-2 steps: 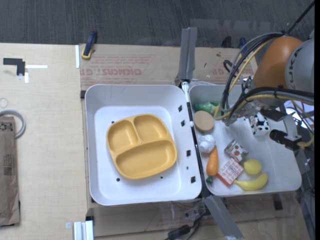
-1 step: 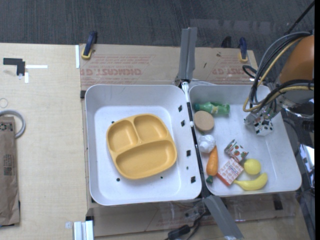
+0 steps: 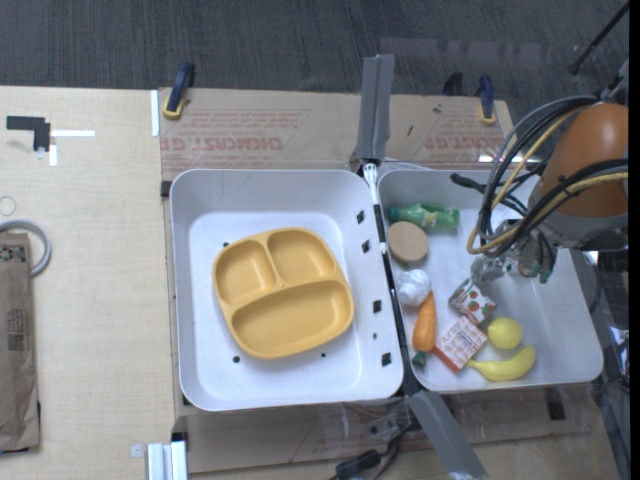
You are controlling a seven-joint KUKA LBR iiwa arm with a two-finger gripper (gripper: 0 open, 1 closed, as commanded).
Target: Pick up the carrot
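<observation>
The carrot (image 3: 425, 323), orange with a green end, lies in the right bin (image 3: 570, 368) near its left wall, just below a white garlic-like piece (image 3: 413, 286). My gripper (image 3: 491, 268) hangs over the middle of the right bin, right of and slightly above the carrot, over a small patterned carton (image 3: 472, 302). Nothing shows between its fingers, and cables partly hide it.
The right bin also holds a green bottle-shaped toy (image 3: 424, 215), a tan round disc (image 3: 407, 241), a red-and-white packet (image 3: 460, 343), a lemon (image 3: 505, 333) and a banana (image 3: 503, 365). A yellow divided plate (image 3: 283, 291) sits in the left bin (image 3: 190, 298).
</observation>
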